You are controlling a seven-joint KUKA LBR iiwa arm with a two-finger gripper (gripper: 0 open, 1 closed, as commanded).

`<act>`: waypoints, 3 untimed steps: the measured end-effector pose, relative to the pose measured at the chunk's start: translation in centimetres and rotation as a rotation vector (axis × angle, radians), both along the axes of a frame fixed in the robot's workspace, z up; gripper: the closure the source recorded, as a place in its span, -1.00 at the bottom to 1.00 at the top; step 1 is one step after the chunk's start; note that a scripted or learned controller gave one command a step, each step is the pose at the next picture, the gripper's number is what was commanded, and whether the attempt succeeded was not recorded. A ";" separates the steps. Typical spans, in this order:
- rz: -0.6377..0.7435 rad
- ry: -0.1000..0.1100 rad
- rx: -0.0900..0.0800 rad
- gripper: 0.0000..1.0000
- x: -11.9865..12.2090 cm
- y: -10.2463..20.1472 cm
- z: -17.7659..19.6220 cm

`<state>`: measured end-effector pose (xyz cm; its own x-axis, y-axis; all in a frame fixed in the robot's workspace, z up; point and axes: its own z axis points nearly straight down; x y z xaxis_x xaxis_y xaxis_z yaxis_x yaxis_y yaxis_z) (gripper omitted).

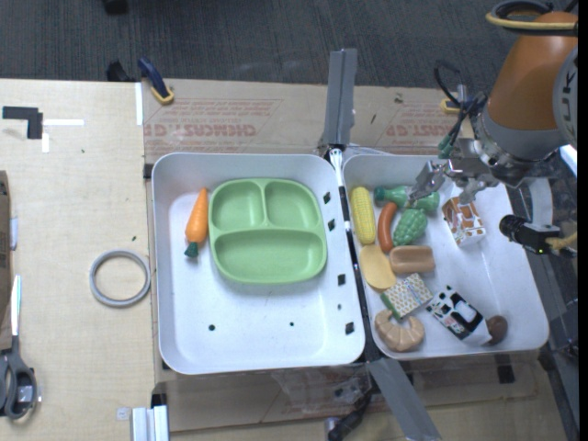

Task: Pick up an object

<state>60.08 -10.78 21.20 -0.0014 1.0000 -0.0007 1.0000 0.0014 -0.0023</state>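
Note:
My gripper [449, 183] hangs over the back of the right bin [514, 274], open, with nothing between its fingers. An orange-and-white carton [462, 220] lies just in front of it. To its left lie a teal toy [395, 194], a green vegetable [410, 224], a red sausage [387, 225] and a corn cob [363, 214]. Nearer the front sit a brown loaf [412, 259], a yellow slice [376, 268], a checked cracker [406, 294], a bun [400, 332], a black-and-white box [457, 313] and a small brown piece [496, 327].
The left bin [257, 338] holds a green divided plate [268, 229] and a carrot [197, 220] beside it. A grey ring [119, 277] and scissors [16, 381] lie on the bench at the left. A metal divider [340, 99] rises between the bins.

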 end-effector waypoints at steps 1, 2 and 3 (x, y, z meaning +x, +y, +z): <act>0.000 0.001 -0.001 1.00 0.0 -0.1 0.8; -0.226 -0.001 -0.001 1.00 5.8 2.1 -2.1; -0.226 -0.001 -0.001 -1.00 5.8 2.1 -2.1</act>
